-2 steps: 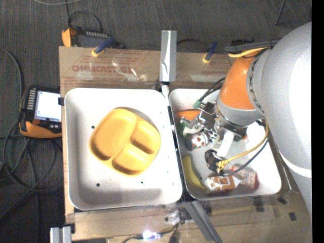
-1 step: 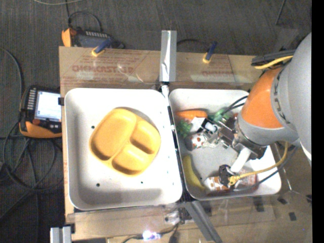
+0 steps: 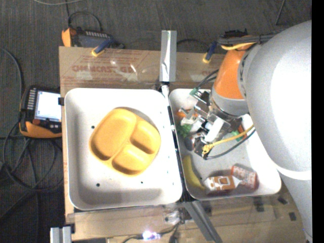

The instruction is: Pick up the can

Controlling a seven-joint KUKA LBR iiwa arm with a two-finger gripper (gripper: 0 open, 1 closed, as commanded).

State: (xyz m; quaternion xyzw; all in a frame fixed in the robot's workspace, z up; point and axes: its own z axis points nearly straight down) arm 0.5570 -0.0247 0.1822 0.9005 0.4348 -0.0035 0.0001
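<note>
The can (image 3: 246,174), reddish-brown with a pale label, lies on its side in the near right part of the right bin (image 3: 268,182). My gripper (image 3: 196,134) is down in the far left part of that bin, over a clutter of small green and white items (image 3: 183,126). It stands well apart from the can, up and to the left of it. The arm's orange band (image 3: 230,80) and grey body hide much of the bin's far right side.
A brown carton (image 3: 220,183) lies right beside the can on its left. A yellow banana (image 3: 191,172) rests along the right bin's left wall. The left bin (image 3: 81,186) holds a yellow divided plate (image 3: 126,140). Yellow and green cables (image 3: 228,139) trail from the wrist.
</note>
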